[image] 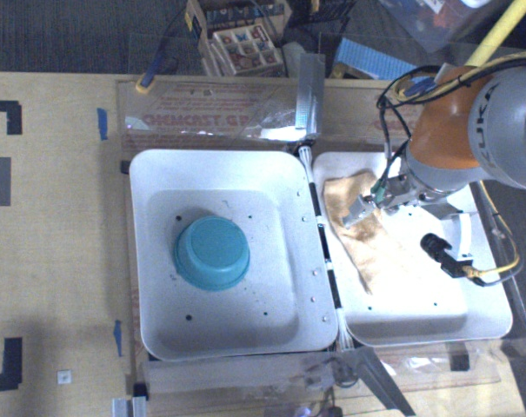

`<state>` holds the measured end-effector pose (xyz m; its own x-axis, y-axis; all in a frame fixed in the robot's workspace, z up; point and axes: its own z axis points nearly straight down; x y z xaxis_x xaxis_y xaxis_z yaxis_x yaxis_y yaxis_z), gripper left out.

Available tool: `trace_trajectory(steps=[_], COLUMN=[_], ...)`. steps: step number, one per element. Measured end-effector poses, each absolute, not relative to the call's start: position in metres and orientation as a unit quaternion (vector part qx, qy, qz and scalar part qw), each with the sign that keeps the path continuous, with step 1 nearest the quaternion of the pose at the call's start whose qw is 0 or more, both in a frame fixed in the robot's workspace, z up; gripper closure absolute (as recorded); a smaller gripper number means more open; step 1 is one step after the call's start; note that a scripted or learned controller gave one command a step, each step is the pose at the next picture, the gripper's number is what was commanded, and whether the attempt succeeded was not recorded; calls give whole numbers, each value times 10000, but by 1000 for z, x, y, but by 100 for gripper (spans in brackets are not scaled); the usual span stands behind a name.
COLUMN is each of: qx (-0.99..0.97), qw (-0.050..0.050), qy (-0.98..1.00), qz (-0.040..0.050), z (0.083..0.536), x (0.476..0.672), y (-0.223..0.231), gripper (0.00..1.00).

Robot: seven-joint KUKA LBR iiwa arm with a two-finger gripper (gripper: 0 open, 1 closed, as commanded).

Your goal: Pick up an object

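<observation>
A tan cloth (367,237) lies crumpled in the right bin (419,320), running from its far left corner toward the middle. My gripper (364,214) is down over the cloth's upper part, at or just above its surface, with the cloth spreading out on both sides of it. The grey arm with its orange band (449,133) reaches in from the right above the bin. A teal bowl (212,252) sits upside down in the middle of the left bin (158,181), far from the gripper.
A black plug on a yellow cable (445,257) hangs over the right bin, right of the cloth. A clear plastic sheet (210,120) and a metal bar (310,94) lie behind the bins. Boxes and clutter stand at the back.
</observation>
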<state>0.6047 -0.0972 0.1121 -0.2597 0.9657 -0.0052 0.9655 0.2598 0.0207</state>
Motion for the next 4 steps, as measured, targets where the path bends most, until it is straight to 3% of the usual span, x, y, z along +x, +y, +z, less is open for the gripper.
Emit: trace_trajectory(steps=[1,2,3,4], qx=[6100,6099,4796,4792], qw=[104,105,-39,26], qy=[7923,7924,8775,8777], qz=[76,76,-20,3], z=[122,122,89,102], x=[605,605,665,668], y=[-99,-99,-116,-116], gripper=[100,0,0,100])
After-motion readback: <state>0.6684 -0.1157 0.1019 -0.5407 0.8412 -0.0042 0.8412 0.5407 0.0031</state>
